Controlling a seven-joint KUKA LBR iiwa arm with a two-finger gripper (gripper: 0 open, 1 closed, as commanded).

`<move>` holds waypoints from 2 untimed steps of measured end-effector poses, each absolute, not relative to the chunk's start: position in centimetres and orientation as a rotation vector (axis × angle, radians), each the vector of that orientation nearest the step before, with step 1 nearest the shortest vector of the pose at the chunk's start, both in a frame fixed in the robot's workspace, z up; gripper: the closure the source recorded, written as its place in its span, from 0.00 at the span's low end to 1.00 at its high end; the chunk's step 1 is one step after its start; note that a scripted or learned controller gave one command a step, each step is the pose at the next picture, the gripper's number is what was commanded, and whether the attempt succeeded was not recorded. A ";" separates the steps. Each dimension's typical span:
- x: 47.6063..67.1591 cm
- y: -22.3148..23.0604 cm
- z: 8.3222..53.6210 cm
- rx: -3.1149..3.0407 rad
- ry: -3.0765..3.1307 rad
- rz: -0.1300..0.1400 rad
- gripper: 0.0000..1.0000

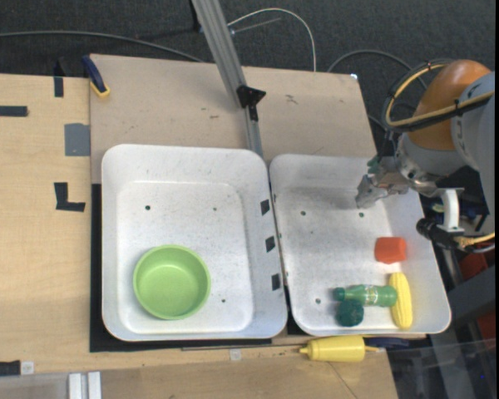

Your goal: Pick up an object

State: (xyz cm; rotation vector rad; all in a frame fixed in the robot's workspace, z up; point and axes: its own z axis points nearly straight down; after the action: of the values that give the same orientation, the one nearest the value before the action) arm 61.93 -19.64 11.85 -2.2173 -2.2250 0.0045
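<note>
My gripper (368, 194) hangs over the upper part of the right bin (316, 239), its fingertips close to the bin floor with nothing visible between them. An orange block (390, 250) lies below it and to the right. Near the bin's front edge lie a green bottle (362, 296), a dark green piece (348, 312) and a yellow banana-shaped toy (402, 299). A light green bowl (172, 281) sits in the front left of the left bin (183, 181).
A yellow bottle-like object (337, 349) lies on the bench just outside the right bin's front edge. A grey metal pole (224, 44) slants down to the gap between the bins. Cables loop across the dark floor behind the bench.
</note>
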 end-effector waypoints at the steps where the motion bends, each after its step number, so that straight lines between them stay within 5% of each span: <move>1: 61.4 -20.3 16.7 -2.223 -2.226 -0.002 1.00; 2: 62.2 -19.7 21.5 -2.222 -2.228 -0.003 1.00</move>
State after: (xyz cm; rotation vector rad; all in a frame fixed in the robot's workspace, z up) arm 62.17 -19.67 21.47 -2.2218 -2.2277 -0.0032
